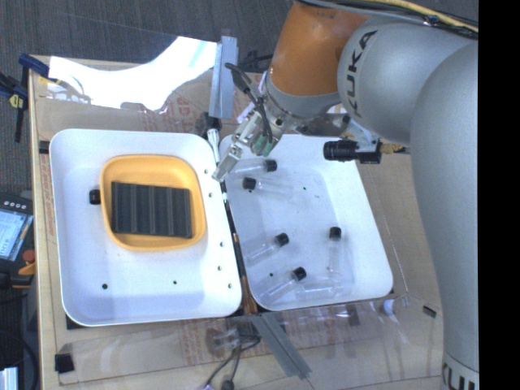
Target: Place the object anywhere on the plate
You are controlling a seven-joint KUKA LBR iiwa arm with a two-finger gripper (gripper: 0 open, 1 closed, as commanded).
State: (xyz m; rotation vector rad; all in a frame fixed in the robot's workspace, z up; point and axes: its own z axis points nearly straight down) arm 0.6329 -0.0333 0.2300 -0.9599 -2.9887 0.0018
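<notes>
Dark carpet floor, wood bench [122, 356], two white bins; hand [230, 159] state can't tell, over rt bin [370, 250].

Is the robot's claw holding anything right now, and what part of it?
It cannot be told: the gripper sits over the right bin's top-left corner near a clear vial, with nothing visibly gripped.

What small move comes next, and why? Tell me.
Probably lower the pincer toward a capped clear tube just right of it in the right bin. The tubes all lie in that bin, and the yellow plate in the left bin holds only its dark insert.
</notes>
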